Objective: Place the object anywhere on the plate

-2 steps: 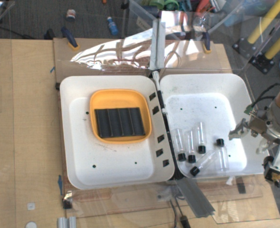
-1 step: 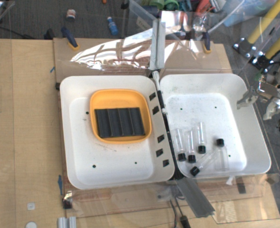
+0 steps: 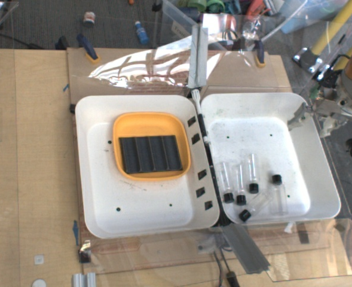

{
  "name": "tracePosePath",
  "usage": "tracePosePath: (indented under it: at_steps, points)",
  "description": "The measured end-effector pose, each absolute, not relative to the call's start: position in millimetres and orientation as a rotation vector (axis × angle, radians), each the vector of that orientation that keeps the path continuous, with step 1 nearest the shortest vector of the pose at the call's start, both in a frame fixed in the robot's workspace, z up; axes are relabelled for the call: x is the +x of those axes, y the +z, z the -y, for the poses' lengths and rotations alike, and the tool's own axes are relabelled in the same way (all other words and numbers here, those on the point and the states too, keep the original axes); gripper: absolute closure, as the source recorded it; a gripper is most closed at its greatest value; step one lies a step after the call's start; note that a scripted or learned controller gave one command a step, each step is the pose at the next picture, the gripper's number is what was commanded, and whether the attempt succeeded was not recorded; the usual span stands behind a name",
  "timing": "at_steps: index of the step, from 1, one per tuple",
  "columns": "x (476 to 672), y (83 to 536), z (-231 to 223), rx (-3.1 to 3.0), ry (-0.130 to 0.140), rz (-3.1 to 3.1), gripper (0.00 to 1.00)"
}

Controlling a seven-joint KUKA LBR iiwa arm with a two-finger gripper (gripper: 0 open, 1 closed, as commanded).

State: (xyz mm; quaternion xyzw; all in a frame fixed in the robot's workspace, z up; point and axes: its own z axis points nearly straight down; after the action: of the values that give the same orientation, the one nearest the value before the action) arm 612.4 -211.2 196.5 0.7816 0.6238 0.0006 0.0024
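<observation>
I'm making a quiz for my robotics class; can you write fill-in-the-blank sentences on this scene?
1. The orange plate sits in the ____ bin.
2. A ribbed block coloured ____ lies on the plate.
3. The clear vials have ____ caps.
4. The vials lie in the ____ bin.

Missing words: left; black; black; right

Metallic arm parts (image 3: pixel 334 103), right edge

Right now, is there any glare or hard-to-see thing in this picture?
In the camera view, strong glare lies on the shiny sheet behind the left bin; the clear tubes in the right bin almost vanish against the white, only their black caps stand out; the yellow plate and its dark insert look sharp and evenly lit.
</observation>
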Motion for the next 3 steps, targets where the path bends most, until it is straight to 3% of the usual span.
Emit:
tracePosePath:
  at_steps: [1, 3]
  points:
    - [666.8, 289.5, 200.8, 2.301, 0.002, -2.132, 0.0]
    - [667.9, 249.8, 220.7, 2.018, -0.001, -2.407, 0.0]
